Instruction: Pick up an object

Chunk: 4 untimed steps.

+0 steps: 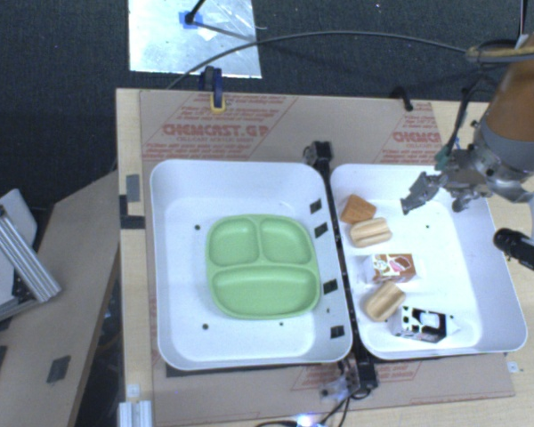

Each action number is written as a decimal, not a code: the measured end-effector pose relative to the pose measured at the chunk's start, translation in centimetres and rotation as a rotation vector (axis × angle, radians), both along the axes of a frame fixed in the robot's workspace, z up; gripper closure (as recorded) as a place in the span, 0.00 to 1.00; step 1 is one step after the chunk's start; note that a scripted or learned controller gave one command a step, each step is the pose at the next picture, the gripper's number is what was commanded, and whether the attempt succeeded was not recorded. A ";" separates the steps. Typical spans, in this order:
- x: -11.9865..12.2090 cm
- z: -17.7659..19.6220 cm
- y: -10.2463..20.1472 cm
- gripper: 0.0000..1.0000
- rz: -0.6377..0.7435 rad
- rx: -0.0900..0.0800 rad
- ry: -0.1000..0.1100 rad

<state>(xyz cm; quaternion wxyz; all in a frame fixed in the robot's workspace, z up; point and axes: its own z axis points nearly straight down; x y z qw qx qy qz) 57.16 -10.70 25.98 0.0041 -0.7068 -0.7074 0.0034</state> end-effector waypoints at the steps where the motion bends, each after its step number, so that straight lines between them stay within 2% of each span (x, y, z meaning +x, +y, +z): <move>1: 0.2 0.7 0.0 0.00 0.002 -0.002 -0.012; 3: 0.1 -8.0 -0.1 0.00 -0.001 -0.001 -0.009; 4: -0.7 -13.9 -0.3 0.00 0.000 0.000 -0.007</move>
